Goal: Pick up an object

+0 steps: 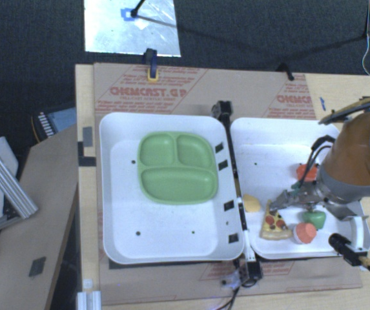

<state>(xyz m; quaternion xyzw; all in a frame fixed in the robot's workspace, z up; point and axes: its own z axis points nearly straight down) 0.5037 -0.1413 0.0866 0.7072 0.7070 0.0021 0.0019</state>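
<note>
The end effector hangs low in the right bin, just above the pizza slice; whether it is open or grasping anything cannot be told. A yellow piece, a red piece and a green piece lie close by. A good pick would mean centring on one toy, clear of its neighbours and the bin wall. The green plate sits in the left bin.
</note>
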